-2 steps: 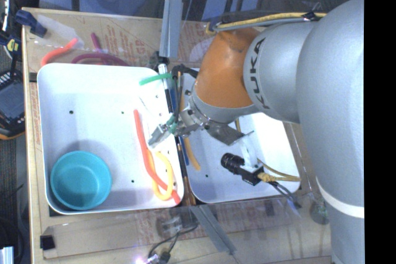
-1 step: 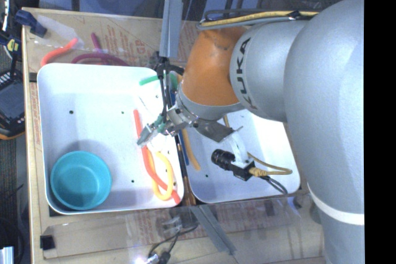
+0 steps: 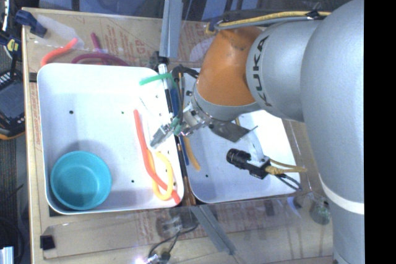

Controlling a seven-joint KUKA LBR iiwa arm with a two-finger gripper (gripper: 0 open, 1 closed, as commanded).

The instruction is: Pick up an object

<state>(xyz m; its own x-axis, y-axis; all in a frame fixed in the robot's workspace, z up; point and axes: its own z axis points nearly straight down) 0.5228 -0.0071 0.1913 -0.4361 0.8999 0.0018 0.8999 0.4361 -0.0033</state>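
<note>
My gripper hangs low over the right edge of the left bin, close to the wall between the two bins. Just left of and below it lie a long orange strip and a yellow loop. A dark blue pen lies along the bin's right wall above the gripper. A green strip sits at that bin's top right corner. A small green bit shows right at the gripper's base; whether it is held is unclear. A blue bowl stands in the near left corner.
An orange stick lies at the left side of the right bin, mostly under the arm. Pink and orange tubes lie on the bench behind the left bin. The arm's orange band covers the right bin's far part.
</note>
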